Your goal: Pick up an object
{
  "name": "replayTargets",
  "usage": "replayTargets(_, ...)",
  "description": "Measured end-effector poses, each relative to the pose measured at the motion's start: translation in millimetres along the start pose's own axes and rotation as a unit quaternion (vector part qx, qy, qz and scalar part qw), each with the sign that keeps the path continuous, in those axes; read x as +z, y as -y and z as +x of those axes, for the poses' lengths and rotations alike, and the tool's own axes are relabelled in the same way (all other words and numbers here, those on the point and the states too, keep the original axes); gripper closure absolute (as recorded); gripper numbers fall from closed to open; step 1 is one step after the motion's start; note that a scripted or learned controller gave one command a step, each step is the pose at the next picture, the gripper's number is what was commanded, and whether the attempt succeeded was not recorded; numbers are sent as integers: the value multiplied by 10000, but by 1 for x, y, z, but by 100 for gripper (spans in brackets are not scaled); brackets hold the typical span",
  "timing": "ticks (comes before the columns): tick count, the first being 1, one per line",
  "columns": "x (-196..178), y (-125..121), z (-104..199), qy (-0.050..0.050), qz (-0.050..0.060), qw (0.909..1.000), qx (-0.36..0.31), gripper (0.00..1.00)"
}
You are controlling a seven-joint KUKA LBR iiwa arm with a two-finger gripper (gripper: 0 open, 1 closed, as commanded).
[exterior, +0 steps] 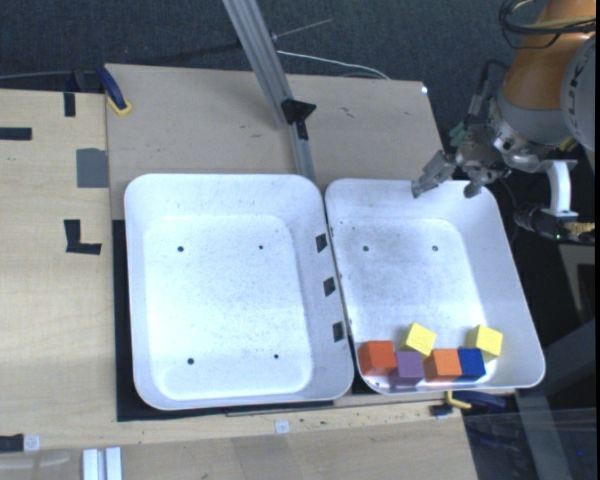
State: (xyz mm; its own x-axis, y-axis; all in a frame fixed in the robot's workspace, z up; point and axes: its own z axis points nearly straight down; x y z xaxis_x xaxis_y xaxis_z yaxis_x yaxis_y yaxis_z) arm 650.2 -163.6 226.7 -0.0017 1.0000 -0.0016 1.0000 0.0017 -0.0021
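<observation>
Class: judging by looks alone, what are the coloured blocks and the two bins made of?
Coloured blocks: probably foam or painted wood; matte, flat colours, no glare. Bins, right bin and left bin: likely moulded plastic; smooth white, rounded corners, speckled with dark scuffs.

Two bins side by side: left bin [220,288], right bin [430,268]. Blocks [430,356] clustered in right bin's near corner. Gripper [448,181] above its far rim.

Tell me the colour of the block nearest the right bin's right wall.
Yellow block, seen in the camera view, near the right bin's wall.
</observation>
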Motion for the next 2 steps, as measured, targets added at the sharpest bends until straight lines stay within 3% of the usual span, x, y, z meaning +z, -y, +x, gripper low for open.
replayTargets(1, 98, 69, -10, -17, 53, 10000, 17, 0)
replayTargets(2, 138, 32, 49, -19, 5, 10000, -26, 0)
